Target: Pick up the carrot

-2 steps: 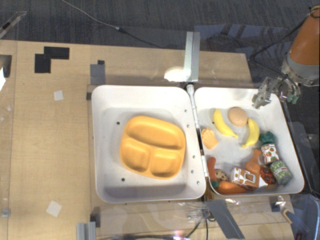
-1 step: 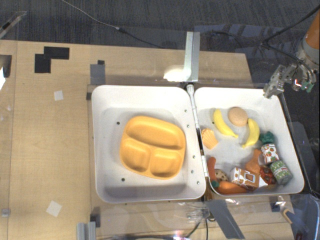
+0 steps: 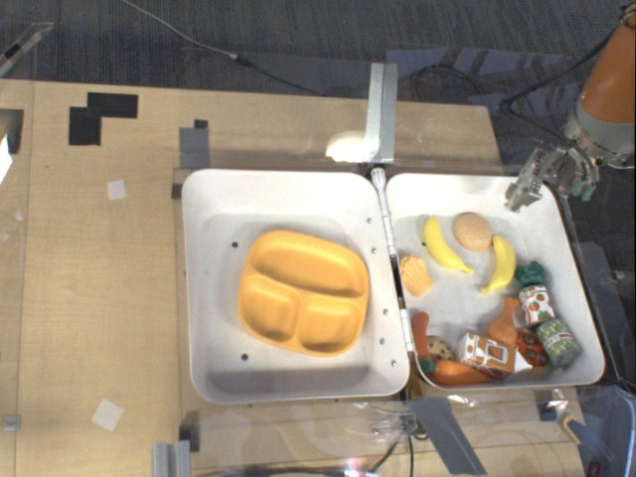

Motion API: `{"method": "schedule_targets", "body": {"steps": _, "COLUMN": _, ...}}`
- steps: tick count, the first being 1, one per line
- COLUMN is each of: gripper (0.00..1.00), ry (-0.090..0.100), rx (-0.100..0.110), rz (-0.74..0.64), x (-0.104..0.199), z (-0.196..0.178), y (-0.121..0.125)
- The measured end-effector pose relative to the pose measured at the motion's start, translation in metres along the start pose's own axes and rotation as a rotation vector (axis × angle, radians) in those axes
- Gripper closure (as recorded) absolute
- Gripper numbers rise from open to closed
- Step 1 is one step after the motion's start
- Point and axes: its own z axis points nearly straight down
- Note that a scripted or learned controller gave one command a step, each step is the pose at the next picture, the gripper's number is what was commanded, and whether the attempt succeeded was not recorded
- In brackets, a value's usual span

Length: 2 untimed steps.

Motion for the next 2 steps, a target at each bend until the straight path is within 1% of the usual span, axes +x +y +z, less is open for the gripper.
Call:
{"method": "schedule_targets", "body": {"steps": 1, "gripper": 1.0, "ry": -0.017, "rx": 0.0, "rz": -0.03, "x": 0.004, "z": -0.101, "y": -0.003}}
{"method": "schedule_targets", "body": {"steps": 2, "gripper": 1.0, "ry": 0.004, "rx": 0.001, "rz": 0.006, "x": 0.01, "z": -0.001, "y": -0.004}}
